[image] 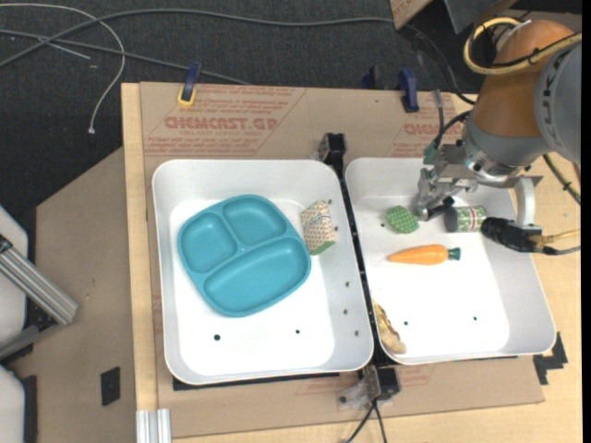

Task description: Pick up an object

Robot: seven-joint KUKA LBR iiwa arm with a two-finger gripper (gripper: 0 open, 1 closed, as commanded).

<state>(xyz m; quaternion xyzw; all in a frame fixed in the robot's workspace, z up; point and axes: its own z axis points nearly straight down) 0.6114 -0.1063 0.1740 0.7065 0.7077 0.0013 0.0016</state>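
Note:
In the right bin (517, 321), my gripper (430, 203) is low over the far part of the floor. A green round object (401, 218) lies just to its left, close to the gripper tip. A small can with a green label (467, 218) lies on its side just to the gripper's right. An orange carrot (423, 256) lies nearer the camera, apart from the gripper. I see nothing lifted off the bin floor.
A tan, peel-like object (391, 331) rests against the right bin's front left wall. The left bin (185, 340) holds a blue divided plate (245, 252) and a patterned paper cup (319, 226) beside it. Clamps and a black divider piece (331, 146) sit at the bins' far edge.

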